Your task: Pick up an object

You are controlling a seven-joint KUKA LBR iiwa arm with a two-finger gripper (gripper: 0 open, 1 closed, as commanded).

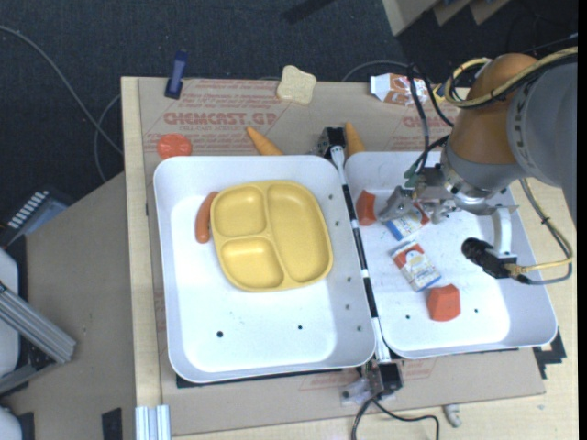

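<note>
A red block [444,302] sits closest, low in the right bin [514,324]. Just past it lies a small red and white packet [415,266]. My gripper [410,207] hangs over the bin's top left part, by a little blue thing [400,228]. I cannot tell how my fingers stand. A yellow tray [271,234] rests in the left bin [266,337].

- Two shallow white plastic bins [229,337], side by side.
- One yellow three-compartment plate [271,235], in the left bin.
- One orange sausage [202,218], touching the plate's left.
- One red block [444,302], right bin.
- One small red-and-white carton [415,266], right bin.
</note>
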